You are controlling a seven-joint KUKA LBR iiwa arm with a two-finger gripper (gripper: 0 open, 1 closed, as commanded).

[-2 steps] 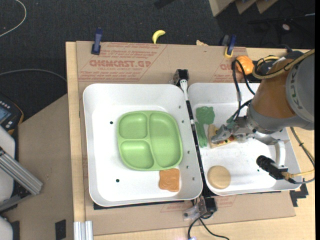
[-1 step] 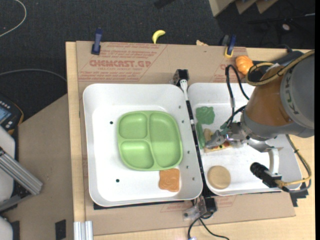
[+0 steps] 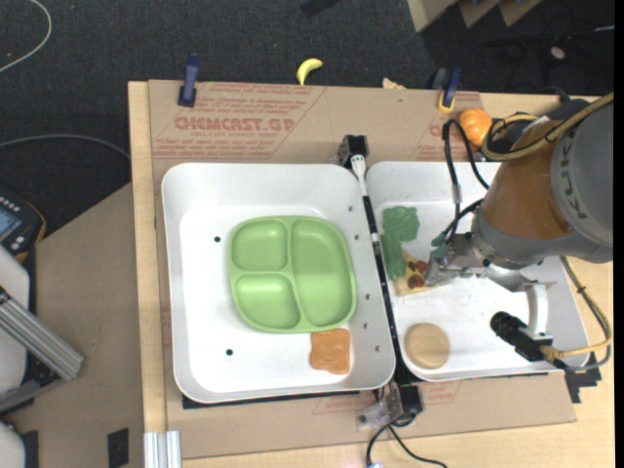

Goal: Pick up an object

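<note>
My jaws hang low over the small reddish-brown object (image 3: 417,273) beside the green piece (image 3: 400,224) in the right bin (image 3: 546,354), their state impossible to tell, and it looks light and perhaps soft, best pinched across its middle.

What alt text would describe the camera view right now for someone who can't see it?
The grey and orange arm reaches into the right bin, its gripper low beside a green object, with a tan round object nearer the front. The left bin holds a green divided plate and an orange object.
</note>
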